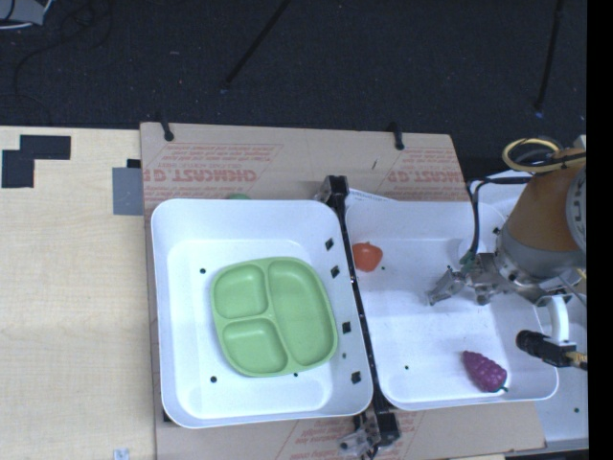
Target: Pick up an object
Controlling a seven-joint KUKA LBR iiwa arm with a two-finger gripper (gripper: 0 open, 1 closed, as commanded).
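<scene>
A small orange-red object [367, 255] lies in the right bin [412, 391] near its left wall. A purple, knobbly object [485, 371] rests in the same bin's near right corner. My gripper [448, 288] hangs over the right side of that bin, pointing left, with its fingers spread apart and nothing between them. It sits to the right of the orange-red object and above and left of the purple one, touching neither.
A green three-compartment plate [275, 316] lies in the left bin [182, 257]. A black divider [350, 305] runs between the bins. A cardboard sheet [287, 166] lies beneath them. The grey arm with its orange band [546, 214] and cables stand at the right.
</scene>
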